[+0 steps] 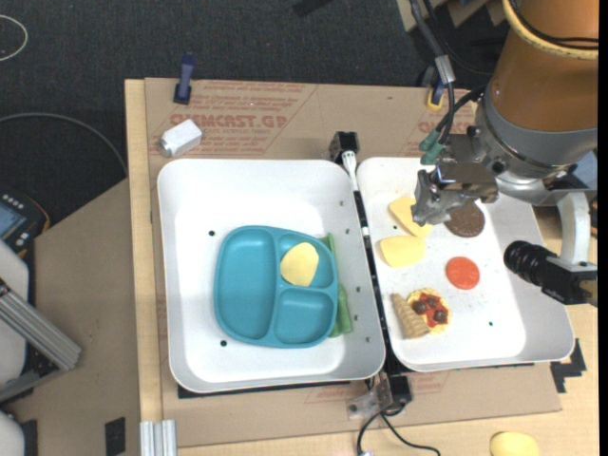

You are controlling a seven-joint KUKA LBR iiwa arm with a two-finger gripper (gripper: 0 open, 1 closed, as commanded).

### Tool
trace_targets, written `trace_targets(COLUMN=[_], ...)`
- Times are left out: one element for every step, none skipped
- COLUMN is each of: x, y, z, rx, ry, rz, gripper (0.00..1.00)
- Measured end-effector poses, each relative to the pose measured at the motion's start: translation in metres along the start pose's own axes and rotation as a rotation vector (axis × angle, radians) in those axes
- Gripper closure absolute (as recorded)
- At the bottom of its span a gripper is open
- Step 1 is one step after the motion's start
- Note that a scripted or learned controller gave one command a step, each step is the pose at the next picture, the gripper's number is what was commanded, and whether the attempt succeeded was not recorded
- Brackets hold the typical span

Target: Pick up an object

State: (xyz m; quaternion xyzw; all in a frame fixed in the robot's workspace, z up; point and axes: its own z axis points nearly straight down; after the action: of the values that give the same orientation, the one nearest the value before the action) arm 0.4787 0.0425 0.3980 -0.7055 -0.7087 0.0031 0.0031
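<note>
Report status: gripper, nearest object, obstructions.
Gripper low in right white bin. Yellow wedge-shaped food piece beneath it, not seen gripped. Brown round disc crowds close alongside.

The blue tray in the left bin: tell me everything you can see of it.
The blue tray is a teal divided plate with rounded corners, plastic by its look, with three compartments: a tall one on the left and two smaller ones on the right. It lies flat in the left bin, right of centre and slightly turned. A pale yellow piece sits in its upper right compartment. A green strip lies along its right edge, against the bin's wall.
</note>
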Motion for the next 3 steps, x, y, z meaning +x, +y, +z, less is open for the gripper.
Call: trace_targets(x=[-0.115,-0.154,-0.023], y=[0.000,0.033,0.024], z=[0.121,0.299,0.209], rx=[0.001,0.001,-0.015], ry=[-0.001,0.001,0.002], rz=[0.014,0.008,-0.005], gripper=[1.00,1.00,1.00])
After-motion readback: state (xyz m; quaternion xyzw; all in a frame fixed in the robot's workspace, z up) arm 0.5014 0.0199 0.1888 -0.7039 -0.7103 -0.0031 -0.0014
